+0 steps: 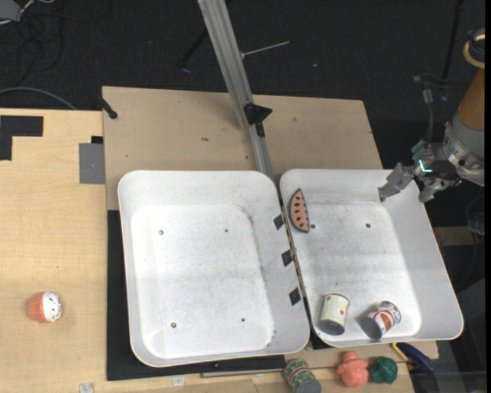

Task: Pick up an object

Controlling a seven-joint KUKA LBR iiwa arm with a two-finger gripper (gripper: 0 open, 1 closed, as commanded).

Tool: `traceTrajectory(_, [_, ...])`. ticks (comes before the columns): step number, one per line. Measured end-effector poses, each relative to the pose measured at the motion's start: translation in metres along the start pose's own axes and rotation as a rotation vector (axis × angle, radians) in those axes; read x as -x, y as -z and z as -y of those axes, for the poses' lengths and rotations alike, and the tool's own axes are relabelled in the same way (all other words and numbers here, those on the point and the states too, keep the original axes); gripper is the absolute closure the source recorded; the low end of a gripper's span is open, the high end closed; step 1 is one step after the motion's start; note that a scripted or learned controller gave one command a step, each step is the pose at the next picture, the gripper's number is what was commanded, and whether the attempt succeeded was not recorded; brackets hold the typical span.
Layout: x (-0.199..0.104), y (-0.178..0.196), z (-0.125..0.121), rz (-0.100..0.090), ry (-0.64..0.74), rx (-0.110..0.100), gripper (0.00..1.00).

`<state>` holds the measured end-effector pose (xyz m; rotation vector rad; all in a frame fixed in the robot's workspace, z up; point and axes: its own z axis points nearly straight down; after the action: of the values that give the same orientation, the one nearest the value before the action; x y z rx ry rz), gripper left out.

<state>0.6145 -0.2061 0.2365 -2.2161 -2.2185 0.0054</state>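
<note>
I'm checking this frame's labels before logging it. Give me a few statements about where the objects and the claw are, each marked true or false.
1. The watermelon slice lies in the right bin. True.
2. The white cup stands in the left bin. False: it lies in the right bin, beside the red can.
3. The claw is above the right bin's far right corner. True.
4. The claw holds the red can. False: the can lies near the bin's front edge, apart from the claw.

The arm point(473, 113) is cut off at the right edge, tool point(411, 180) fingers unclear
</note>
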Motion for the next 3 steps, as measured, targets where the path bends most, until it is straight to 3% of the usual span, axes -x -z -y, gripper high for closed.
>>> traceTrajectory(1, [0.000, 0.003, -0.001, 0.002, 0.003, 0.004, 0.00])
traceTrajectory(3, [-0.017, -0.110, 0.001, -0.001, 0.002, -0.001, 0.00])
